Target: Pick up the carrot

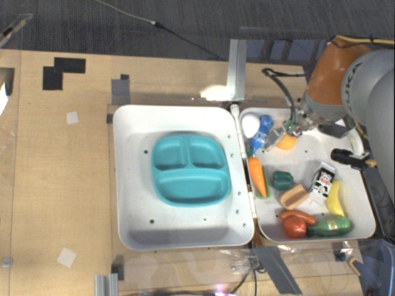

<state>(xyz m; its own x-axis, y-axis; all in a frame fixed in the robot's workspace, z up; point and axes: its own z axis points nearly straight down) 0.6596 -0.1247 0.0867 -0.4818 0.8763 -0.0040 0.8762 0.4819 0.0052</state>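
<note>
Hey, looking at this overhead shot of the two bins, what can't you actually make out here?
- Gripper: small and cluttered near the orange-yellow item; whether it grips anything is unclear.
- Small black-and-white box: print too small to read.
- Carrot: lies against the bin divider, so its far side is hidden.
- Arm: cut off by the right edge of the camera view.

No legible text or labels

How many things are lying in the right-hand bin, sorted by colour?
Orange: 2, the carrot and a small orange piece
Blue: 1
White: 2, a round piece and a small carton
Green: 2
Tan: 1
Red: 1
Yellow: 1, a banana
Total: 10
</note>
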